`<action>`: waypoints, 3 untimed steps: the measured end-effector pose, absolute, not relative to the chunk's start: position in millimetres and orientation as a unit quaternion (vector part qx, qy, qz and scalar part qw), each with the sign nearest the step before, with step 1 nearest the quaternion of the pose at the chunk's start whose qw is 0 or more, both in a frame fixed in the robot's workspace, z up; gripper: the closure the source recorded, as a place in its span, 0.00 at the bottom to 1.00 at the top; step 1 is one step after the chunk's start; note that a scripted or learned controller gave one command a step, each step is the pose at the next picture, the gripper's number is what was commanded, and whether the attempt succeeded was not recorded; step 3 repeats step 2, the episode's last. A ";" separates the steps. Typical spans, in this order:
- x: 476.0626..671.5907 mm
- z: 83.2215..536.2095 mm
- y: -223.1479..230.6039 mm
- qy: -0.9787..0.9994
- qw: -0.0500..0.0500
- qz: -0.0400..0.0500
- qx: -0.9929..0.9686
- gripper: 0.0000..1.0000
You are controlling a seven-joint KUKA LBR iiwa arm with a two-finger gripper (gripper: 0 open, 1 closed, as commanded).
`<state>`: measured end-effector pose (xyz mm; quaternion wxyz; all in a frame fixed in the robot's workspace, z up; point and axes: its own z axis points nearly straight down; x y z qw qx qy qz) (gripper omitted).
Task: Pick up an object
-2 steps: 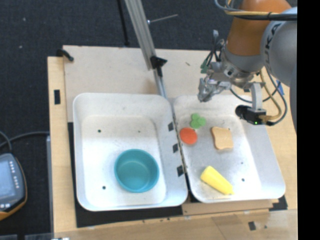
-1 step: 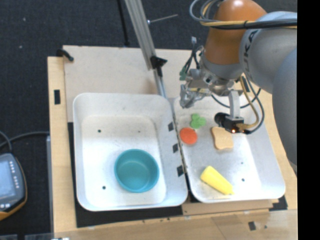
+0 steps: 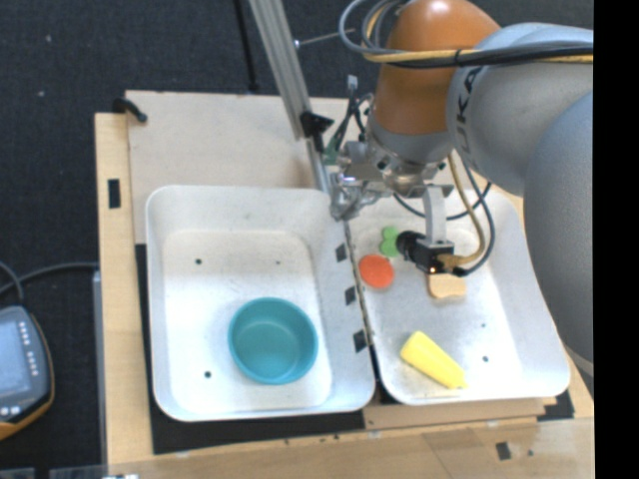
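Dark speckled carpet floor (image 3: 120, 28) all around. Light wood table (image 3: 200, 138) with a beige board on top, aluminium extrusion post (image 3: 275, 38) rising at a slant from behind. Handheld pendant (image 3: 18, 362) with cable at left edge on floor.

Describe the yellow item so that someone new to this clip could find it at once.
Start at the right-hand white bin, the one under the grey arm. Go to its near edge: the yellow item lies there, tilted, apart from the rest. It is a long wedge, whereas the orange piece farther back is round and the tan piece is paler and stubbier.
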<state>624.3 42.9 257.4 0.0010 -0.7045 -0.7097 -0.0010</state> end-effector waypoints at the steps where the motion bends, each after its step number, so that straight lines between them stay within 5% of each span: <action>1: 618.6 247.9 88.2 -0.709 0.001 0.000 -0.705 1.00; 2: 619.0 248.4 86.2 -0.708 0.001 0.000 -0.706 0.00; 3: 619.0 248.4 86.2 -0.708 0.001 0.000 -0.706 0.00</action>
